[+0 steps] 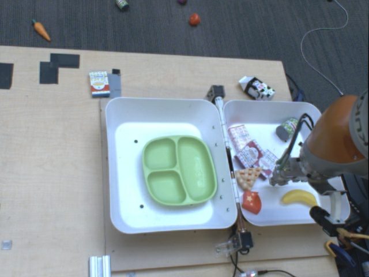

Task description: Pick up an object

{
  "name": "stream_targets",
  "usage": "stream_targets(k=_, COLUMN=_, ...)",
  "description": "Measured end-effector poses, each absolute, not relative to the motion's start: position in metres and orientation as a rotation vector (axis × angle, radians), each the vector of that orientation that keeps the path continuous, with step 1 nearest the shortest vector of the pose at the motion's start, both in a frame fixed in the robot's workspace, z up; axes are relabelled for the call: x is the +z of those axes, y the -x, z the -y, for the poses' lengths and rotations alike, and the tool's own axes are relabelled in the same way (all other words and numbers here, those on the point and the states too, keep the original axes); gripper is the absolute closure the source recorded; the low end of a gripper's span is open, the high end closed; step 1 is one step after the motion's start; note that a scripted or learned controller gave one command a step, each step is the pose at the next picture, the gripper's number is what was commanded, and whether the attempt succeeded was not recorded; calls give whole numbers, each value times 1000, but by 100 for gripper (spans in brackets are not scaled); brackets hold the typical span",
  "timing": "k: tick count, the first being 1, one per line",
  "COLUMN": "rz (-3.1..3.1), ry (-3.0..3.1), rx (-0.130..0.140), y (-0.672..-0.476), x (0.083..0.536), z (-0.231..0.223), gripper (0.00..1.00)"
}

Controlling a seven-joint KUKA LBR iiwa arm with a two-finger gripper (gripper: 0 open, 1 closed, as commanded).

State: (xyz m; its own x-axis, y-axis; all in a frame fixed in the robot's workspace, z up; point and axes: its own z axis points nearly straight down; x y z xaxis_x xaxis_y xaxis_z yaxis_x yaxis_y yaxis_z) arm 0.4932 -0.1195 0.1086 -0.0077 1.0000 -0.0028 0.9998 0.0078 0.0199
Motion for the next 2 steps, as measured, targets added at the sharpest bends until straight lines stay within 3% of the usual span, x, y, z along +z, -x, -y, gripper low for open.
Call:
stream_targets(k=1, rz=-2219, ry=-2202, rx=19, y=-493, x=109, z=120, gripper=0)
stream_targets(k=2, rz=-2217, ry=-2213, rx=5, y=-489, x=87, z=86, gripper=0)
